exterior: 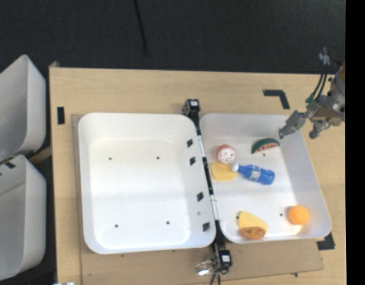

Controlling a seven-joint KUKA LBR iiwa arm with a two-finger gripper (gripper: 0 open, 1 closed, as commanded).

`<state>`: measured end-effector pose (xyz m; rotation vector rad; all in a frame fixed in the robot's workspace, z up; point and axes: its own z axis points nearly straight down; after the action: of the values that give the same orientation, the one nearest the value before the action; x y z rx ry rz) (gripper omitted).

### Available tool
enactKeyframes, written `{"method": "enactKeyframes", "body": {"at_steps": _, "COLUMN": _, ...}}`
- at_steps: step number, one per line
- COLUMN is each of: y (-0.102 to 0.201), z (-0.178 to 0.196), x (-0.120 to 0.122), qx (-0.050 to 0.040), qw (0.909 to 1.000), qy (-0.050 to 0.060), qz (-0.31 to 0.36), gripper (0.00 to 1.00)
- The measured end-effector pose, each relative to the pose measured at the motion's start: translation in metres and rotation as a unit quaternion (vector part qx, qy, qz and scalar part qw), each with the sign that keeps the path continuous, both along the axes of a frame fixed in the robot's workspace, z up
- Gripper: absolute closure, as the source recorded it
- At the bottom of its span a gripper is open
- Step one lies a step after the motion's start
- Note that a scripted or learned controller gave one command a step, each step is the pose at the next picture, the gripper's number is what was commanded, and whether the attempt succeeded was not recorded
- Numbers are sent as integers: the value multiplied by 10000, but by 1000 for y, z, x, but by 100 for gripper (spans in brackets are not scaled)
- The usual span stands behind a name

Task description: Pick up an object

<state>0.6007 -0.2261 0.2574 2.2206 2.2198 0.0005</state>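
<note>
Pale wood counter [135,91] under two white bins, dark floor beyond. Left bin [141,183] sits bare white; right bin [307,165] carries the lot — a watermelon-slice toy [265,145], a red-and-white ball [226,154], a blue bottle [255,174] touching a yellow piece [223,172], an orange ball [298,215], a yellow-and-brown wedge [251,225]. Up at the right bin's far corner, the hand [304,127] hovers with fingers spread apart, gripping nothing, the watermelon slice just beside it.

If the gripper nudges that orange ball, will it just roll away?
Probably. The orange ball looks round and smooth, so a push would likely send it rolling. It sits close to the right bin's near corner, so the wall should soon stop it. It looks small, perhaps light.
</note>
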Motion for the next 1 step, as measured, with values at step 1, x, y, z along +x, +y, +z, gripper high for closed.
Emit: {"method": "enactKeyframes", "body": {"at_steps": 1, "y": 38, "z": -162, "x": 2, "qx": 25, "qw": 10000, "qy": 68, "qz": 22, "gripper": 0}}
